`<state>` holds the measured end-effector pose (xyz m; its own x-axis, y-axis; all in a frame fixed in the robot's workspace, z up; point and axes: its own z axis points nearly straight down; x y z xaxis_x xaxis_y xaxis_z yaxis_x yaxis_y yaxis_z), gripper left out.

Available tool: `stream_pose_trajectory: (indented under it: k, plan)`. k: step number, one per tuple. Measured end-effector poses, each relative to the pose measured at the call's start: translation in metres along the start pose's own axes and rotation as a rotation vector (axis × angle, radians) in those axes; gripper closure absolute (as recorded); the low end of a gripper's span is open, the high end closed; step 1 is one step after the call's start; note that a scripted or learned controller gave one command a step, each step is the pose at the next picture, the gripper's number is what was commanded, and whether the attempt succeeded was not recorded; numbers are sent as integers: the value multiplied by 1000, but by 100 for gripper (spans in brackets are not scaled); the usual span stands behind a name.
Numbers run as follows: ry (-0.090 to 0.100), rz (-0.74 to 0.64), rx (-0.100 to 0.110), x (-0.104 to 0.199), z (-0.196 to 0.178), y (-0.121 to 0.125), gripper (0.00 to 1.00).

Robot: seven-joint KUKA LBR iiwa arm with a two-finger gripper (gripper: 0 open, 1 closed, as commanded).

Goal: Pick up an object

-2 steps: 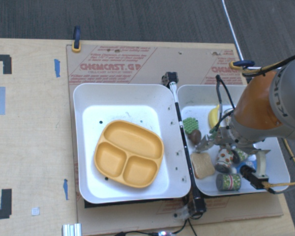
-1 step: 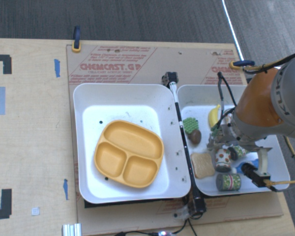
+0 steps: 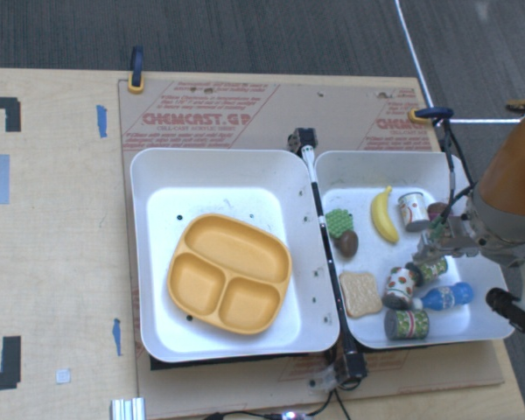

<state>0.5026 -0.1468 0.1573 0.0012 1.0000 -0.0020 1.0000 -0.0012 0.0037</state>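
The right bin holds several small things: a yellow banana, a white cup, a green leafy piece, a brown kiwi, a slice of toast, a red-and-white can, a green can lying on its side and a blue bottle. My gripper hangs low over the right side of this bin, right above a small green jar. Wrist and cables hide what lies directly beneath it.
The left bin holds a yellow divided plate. A black clamp rail runs between the two bins. The arm's grey and orange body covers the right bin's far right edge. Both bins rest on a cardboard sheet.
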Motion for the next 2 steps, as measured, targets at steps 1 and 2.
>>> stream_pose_trajectory:
  k: [1, 2]
  plan:
    - [-1, -1, -1, -60, -24, -18, 100]
    - [3, -3, 3, -8, -15, -22, 100]
